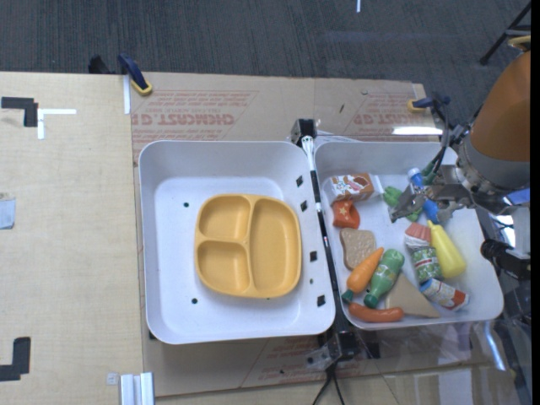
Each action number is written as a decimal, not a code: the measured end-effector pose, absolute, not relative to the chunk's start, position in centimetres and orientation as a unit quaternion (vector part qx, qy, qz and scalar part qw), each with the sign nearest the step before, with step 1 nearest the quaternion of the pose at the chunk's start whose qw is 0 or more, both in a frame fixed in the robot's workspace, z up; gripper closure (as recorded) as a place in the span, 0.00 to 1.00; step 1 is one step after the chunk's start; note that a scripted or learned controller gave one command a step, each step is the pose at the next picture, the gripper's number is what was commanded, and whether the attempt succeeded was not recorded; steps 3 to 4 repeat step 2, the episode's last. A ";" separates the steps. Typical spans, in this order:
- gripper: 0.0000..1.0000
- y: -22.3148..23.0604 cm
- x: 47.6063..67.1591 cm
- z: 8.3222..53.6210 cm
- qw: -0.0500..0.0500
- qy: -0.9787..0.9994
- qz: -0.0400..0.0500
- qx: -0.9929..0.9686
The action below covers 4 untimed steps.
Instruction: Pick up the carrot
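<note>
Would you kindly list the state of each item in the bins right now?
carrot: lying in the right bin, ungrasped
tool: above the right bin's upper part, away from the carrot
green bottle: lying beside the carrot
yellow plate: flat in the left bin

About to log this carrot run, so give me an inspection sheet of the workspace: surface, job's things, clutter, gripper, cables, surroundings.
Surface: cardboard-covered bench bearing left bin and right bin.
Job's things: carrot lies in the right bin, tilted, beside the green bottle.
Clutter: yellow divided plate in the left bin; bread slice, red sausage, yellow bottle and other toy food in the right bin.
Gripper: gripper low over the right bin's far side, apart from the carrot.
Cables: black cable at the near edge.
Surroundings: dark carpet; blue-yellow clamp.
</note>
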<state>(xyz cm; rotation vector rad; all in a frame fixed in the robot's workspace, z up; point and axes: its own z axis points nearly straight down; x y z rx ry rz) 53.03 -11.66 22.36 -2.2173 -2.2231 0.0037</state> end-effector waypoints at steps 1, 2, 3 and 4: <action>0.00 -9.5 50.9 10.3 0.001 -0.721 0.001 -0.693; 1.00 -9.6 51.1 11.2 0.000 -0.719 0.000 -0.695; 1.00 -9.6 51.1 11.2 0.000 -0.719 0.000 -0.695; 1.00 -9.6 51.1 11.2 0.000 -0.719 0.000 -0.695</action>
